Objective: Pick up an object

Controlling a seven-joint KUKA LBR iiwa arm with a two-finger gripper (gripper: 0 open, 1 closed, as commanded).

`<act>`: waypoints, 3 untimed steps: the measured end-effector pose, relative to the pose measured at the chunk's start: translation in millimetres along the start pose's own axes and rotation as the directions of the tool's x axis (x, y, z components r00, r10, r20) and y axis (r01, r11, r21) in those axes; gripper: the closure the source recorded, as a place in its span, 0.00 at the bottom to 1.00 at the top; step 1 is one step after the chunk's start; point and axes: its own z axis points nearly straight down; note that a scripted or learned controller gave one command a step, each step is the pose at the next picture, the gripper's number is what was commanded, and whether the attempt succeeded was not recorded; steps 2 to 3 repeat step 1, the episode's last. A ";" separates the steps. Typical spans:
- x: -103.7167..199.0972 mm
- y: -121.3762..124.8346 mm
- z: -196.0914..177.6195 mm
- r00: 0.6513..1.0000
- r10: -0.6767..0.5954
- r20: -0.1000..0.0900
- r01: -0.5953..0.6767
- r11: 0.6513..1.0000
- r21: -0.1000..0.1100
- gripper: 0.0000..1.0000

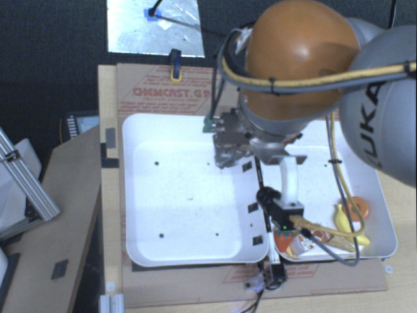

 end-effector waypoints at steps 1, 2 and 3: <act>0.2 0.7 -10.7 1.000 0.001 -0.001 -0.001 1.000 -0.002 1.00; 0.2 0.7 -10.7 1.000 0.001 -0.001 -0.001 1.000 -0.002 1.00; 0.2 0.7 -10.7 1.000 0.001 -0.001 -0.001 1.000 -0.002 1.00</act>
